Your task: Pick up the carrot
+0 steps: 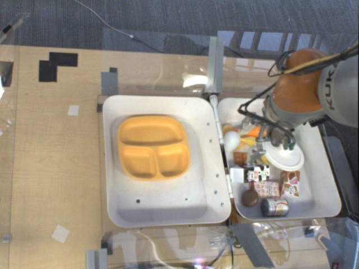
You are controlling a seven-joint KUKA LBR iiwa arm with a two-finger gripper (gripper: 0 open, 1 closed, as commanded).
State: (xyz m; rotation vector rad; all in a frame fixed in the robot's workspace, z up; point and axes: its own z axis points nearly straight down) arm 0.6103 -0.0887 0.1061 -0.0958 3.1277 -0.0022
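Camera view, looking down at a slant on bench (50,167) with two white bins side by side. Left bin (162,206) carrying a yellow divided tray (152,146). Right bin (322,203) crowded: white egg (231,140) by the divider, white round dish (285,157), small printed cartons (263,175), brown puck-like piece (249,197), tin can (275,207). Arm (300,88) reaching in from the right, orange band above the wrist, cables looped round it. Pincer (259,148) low over the upper left of the right bin, down among the clutter near the dish edge; spread of the tips too small and too mixed with the clutter to read (cannot tell wide or narrow, nothing clearly held). Carrot (253,132) a small orange sliver in the upper part of the right bin, between egg and wrist, partly covered by the tool. Key relation: carrot just up-frame and slightly left of the pincer, very near, possibly touching (unclear). Long axis seemingly slanted, lower left to upper right, but too little showing to be sure. Judged: grasp not yet confirmed; short shift toward the far rim likely needed.
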